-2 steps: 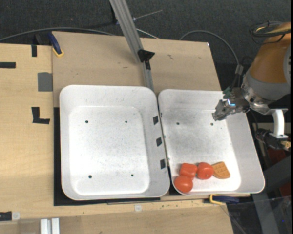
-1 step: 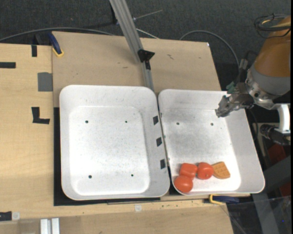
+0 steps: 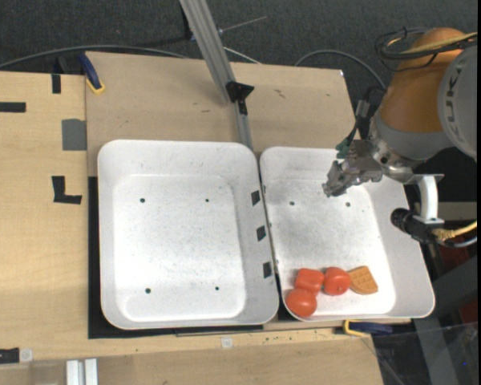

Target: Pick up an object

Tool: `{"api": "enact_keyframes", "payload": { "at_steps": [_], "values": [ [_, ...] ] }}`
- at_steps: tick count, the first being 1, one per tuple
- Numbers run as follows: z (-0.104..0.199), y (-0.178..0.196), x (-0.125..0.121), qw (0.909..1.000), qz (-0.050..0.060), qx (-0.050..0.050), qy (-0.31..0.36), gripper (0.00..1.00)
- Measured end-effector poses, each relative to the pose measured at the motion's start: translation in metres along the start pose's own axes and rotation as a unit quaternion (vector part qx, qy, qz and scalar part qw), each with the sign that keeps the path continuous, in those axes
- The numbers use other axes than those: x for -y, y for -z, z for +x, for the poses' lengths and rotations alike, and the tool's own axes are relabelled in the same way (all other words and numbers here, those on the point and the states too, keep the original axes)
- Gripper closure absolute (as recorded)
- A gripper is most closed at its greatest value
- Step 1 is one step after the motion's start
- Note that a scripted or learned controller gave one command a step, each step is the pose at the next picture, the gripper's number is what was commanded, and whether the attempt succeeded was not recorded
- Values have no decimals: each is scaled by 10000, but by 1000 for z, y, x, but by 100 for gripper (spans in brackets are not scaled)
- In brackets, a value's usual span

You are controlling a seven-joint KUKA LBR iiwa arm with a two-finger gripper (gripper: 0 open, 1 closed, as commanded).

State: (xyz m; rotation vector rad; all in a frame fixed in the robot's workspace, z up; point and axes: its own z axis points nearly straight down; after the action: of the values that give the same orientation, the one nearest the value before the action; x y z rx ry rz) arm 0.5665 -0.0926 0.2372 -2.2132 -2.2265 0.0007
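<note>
Three red tomato-like pieces (image 3: 313, 289) lie clustered at the near edge of the right bin (image 3: 401, 239), with an orange cracker-like piece (image 3: 364, 280) just to their right. My gripper (image 3: 334, 187) hangs over the far part of the right bin, well away from these objects. Nothing shows between its fingers.
The left bin (image 3: 176, 231) stands beside the right one, with black clips (image 3: 260, 233) along the shared rim. A grey metal post (image 3: 212, 42) slants up from the bench behind the bins. Cables (image 3: 445, 233) hang at the right of the arm.
</note>
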Motion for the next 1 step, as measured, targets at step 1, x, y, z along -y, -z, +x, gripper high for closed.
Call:
{"api": "enact_keyframes", "payload": {
  "at_steps": [1],
  "values": [
    [51, -12, 5, 10000, 7, -2, -1, 100]
  ]
}}
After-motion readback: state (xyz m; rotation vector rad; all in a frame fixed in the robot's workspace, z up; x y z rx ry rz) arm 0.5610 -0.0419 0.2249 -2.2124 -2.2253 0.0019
